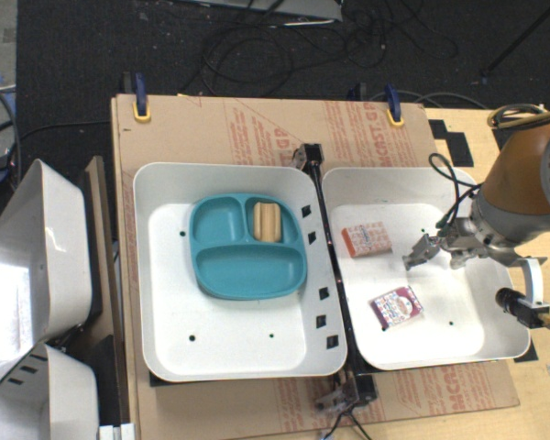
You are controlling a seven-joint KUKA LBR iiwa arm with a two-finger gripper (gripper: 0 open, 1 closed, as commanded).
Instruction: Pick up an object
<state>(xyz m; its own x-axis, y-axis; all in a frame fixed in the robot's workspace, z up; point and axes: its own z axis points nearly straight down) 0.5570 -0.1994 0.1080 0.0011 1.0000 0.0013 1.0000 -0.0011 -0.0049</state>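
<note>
The tool [420, 253] hangs low over the right bin [458, 348], between its centre and right wall, with nothing seen in its grasp, so that the orange packet [366, 239] and purple packet [396, 306] lying near the left wall stay reachable.

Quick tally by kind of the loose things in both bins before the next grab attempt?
Small boxes: 2, orange box and purple box, right bin
Divided trays: 1, teal tray, left bin
Wooden blocks: 1, block in the tray
Total: 4
</note>
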